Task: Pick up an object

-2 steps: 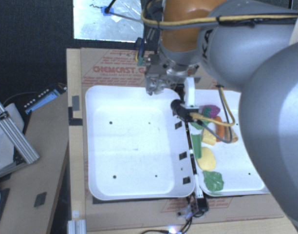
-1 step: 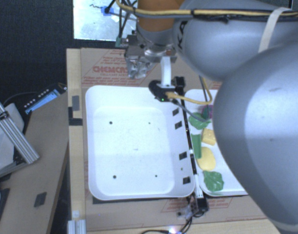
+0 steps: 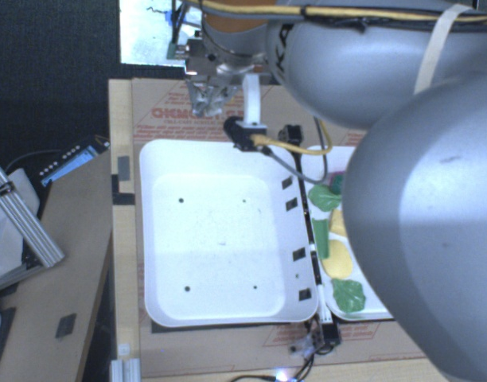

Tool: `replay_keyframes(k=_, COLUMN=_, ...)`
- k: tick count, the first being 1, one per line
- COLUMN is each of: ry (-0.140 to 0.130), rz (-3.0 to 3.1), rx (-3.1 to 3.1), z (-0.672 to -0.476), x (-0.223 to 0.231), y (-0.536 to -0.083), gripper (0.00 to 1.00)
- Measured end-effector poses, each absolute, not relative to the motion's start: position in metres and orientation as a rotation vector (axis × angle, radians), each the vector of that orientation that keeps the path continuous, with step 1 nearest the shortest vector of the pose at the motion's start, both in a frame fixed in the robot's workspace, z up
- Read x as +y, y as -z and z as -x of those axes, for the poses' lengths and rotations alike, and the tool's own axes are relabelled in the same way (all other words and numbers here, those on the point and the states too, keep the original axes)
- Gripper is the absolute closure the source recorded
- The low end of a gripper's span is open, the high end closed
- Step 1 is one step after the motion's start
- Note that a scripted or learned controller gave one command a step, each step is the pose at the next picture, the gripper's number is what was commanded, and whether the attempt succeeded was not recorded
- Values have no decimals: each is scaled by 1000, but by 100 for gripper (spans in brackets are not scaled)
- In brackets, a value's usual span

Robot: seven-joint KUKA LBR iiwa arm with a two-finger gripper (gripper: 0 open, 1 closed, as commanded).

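Nothing looks picked up yet. The tool (image 3: pixel 205 102) hangs beyond the far rim of the left bin (image 3: pixel 148 213); I can't tell how open it is, and I see nothing in it. The yellow piece (image 3: pixel 337 263) and green pieces (image 3: pixel 348 294) lie in the right bin (image 3: pixel 371 315). The yellow one seems to lie lengthwise, near edge to far.

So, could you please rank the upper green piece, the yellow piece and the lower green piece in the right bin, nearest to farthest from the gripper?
1. upper green piece, at the back, nearest the gripper.
2. yellow piece, in the middle.
3. lower green piece, at the front, farthest.
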State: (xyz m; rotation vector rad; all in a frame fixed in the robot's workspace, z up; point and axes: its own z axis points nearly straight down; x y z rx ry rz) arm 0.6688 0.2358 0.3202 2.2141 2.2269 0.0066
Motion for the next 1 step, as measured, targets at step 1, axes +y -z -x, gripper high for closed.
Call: replay_keyframes(k=1, ry=15, rz=-2223, rx=2227, z=-666, x=234, y=-140, gripper=100)
